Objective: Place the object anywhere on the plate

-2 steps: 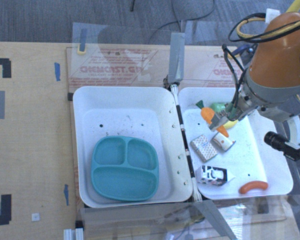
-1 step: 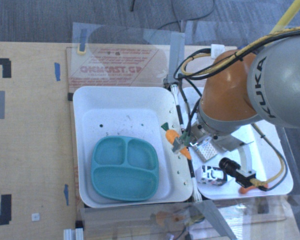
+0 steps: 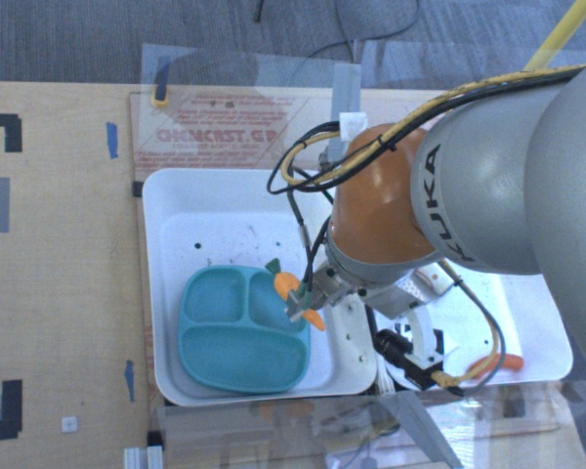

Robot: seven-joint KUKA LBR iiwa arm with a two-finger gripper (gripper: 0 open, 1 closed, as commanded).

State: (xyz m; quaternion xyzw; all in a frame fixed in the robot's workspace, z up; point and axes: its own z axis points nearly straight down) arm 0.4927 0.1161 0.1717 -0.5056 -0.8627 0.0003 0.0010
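A teal divided plate point(image 3: 236, 348) lies in the left white bin point(image 3: 162, 262), toward its front. An orange toy carrot point(image 3: 287, 283) with a green top hangs over the plate's right rim, slanting down to the right. My gripper point(image 3: 300, 306) is shut on the carrot, whose orange ends stick out on both sides of the fingers. The orange wrist band and grey arm hide most of what lies behind the gripper.
The right bin point(image 3: 552, 360) holds another orange-red object point(image 3: 500, 363) near its front, beside black and yellow cables point(image 3: 410, 355). The divider wall point(image 3: 350, 345) between the two bins runs just right of the plate. A wooden bench point(image 3: 59, 262) extends to the left.
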